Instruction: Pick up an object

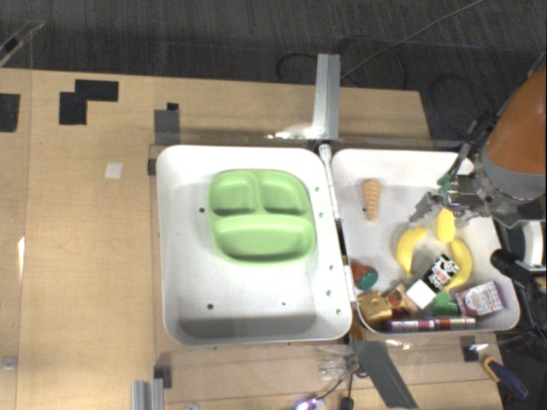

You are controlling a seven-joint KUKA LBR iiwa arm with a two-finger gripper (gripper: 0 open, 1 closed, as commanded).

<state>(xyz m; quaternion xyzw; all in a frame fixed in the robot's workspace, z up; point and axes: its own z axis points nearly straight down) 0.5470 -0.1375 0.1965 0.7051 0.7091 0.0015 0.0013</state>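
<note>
My gripper point(444, 212) hangs over the right bin point(393, 165), near its right side, with its fingers spread open. Between and just below them shows a small yellow piece point(445, 225), not clamped. A curved yellow banana point(409, 249) lies directly under it. Around the banana sit a black-and-white box point(441, 272), a white cube point(420, 295), a pink carton point(480, 299), a brown lump point(374, 302) and a red-and-green item point(365, 274). An orange cone point(371, 199) lies apart at the bin's upper left.
The left bin point(184, 254) holds a green divided plate point(261, 214). A dark marker point(432, 323) lies along the right bin's front wall. A metal post point(327, 92) stands behind the seam between the bins.
</note>
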